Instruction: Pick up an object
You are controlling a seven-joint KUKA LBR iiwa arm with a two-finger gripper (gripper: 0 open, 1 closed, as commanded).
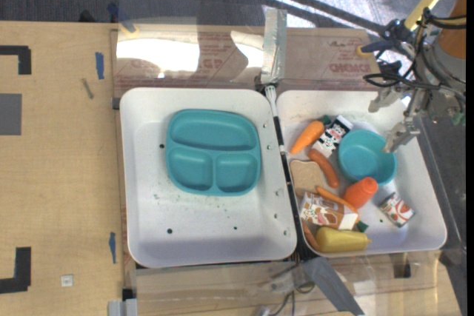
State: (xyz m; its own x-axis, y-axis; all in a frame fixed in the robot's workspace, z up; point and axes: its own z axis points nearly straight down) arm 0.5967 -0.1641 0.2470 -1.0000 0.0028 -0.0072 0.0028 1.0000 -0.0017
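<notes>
The right bin (433, 222) holds a heap of toy food. In it lie a teal bowl (364, 155), an orange carrot (306, 137), a small milk carton (335, 134), a slice of bread (306, 175), an orange bottle (360, 192), a yellow piece (341, 239), a printed carton (320, 214) and a small can (396, 210). My gripper (390, 120) hangs over the back right part of this bin, just above the bowl's far rim. Its two fingers stand apart, open, with nothing between them.
The left bin (141, 226) bears a teal divided plate (213, 152). A metal strip (273, 41) stands behind the wall between the two bins. Brown board with black marks lies to the left of the bins. The arm's cables and wrist crowd the upper right.
</notes>
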